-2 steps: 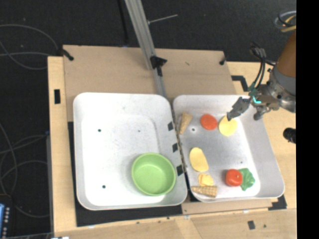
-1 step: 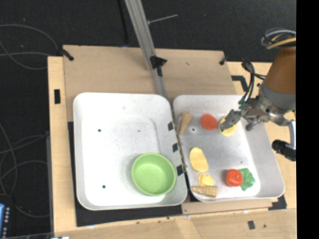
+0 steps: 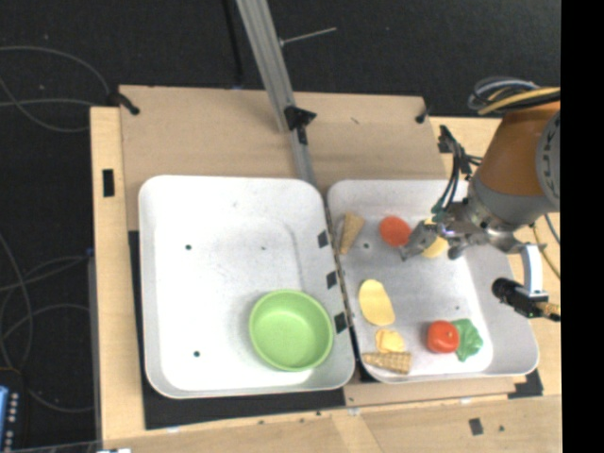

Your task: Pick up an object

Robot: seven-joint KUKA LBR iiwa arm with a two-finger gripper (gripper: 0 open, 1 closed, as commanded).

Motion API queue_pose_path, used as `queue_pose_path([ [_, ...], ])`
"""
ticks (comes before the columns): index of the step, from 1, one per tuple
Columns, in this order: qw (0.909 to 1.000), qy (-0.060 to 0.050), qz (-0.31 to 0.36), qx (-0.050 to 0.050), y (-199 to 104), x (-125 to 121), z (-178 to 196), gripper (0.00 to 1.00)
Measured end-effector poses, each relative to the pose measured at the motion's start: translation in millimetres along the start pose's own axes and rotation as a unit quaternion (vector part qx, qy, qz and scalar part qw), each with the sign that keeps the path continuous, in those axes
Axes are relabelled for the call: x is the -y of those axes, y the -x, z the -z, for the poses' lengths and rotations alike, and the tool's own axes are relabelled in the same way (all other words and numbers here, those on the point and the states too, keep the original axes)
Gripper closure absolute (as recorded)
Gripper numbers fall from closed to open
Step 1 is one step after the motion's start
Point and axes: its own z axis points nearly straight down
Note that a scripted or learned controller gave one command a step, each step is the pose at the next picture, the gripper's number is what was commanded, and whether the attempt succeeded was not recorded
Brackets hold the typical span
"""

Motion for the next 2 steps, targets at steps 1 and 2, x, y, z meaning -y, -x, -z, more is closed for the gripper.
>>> queue_pose_path([
  [1, 1.0000, -0.001, -0.001, 0.000, 2, 1, -53, 0.00],
  [2, 1.0000, 0.004, -0.003, -0.001, 2, -1, -38, 1.00],
])
